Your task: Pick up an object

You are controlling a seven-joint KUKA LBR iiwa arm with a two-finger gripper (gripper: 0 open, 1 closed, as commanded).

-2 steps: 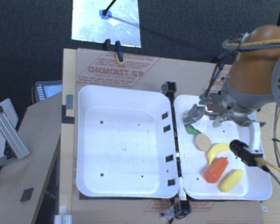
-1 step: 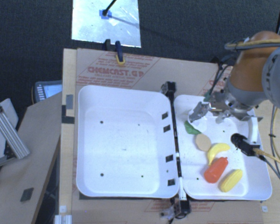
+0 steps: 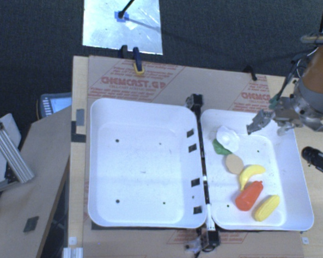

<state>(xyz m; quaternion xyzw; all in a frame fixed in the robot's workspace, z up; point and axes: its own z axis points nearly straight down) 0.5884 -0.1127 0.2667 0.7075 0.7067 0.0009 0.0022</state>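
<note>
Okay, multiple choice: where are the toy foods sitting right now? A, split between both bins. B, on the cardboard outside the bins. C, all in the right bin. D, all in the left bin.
C: the banana, the red-orange piece, the yellow corn-like piece, the tan disc and the white and green items all lie within the right bin.

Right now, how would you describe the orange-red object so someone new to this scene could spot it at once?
Look at the right-hand white bin, where a small cluster of toy foods lies. Follow the cluster toward the bin's near edge: the orange-red object sits just below the yellow banana and left of the yellow corn-like piece. It is the only orange-red item there; its neighbours are yellow, tan, green or white.
</note>
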